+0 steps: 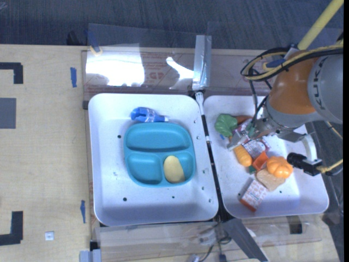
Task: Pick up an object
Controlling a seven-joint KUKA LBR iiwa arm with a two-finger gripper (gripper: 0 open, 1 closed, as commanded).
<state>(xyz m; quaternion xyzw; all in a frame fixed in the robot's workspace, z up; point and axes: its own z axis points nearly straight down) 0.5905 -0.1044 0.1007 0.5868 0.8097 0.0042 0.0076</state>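
My gripper (246, 135) reaches down into the right bin (311, 201) from the right, under the orange band of the arm. It hangs over a pile of toy food: a green leafy piece (224, 124) to its left, an orange carrot-like piece (242, 156) just below it, and a red and white packet (255, 146) beside that. An orange pumpkin-like piece (279, 167) lies on a tan bread slice (269, 180). A red and white box (252, 195) lies nearer the front. The view does not show whether anything is held.
The left bin (103, 146) holds a teal divided plate (155, 138) with a yellow oval piece (173, 169) in its lower right compartment, and a blue object (144, 114) behind the plate. Cables (262, 64) loop above the right bin. A metal post (202, 59) stands between the bins at the back.
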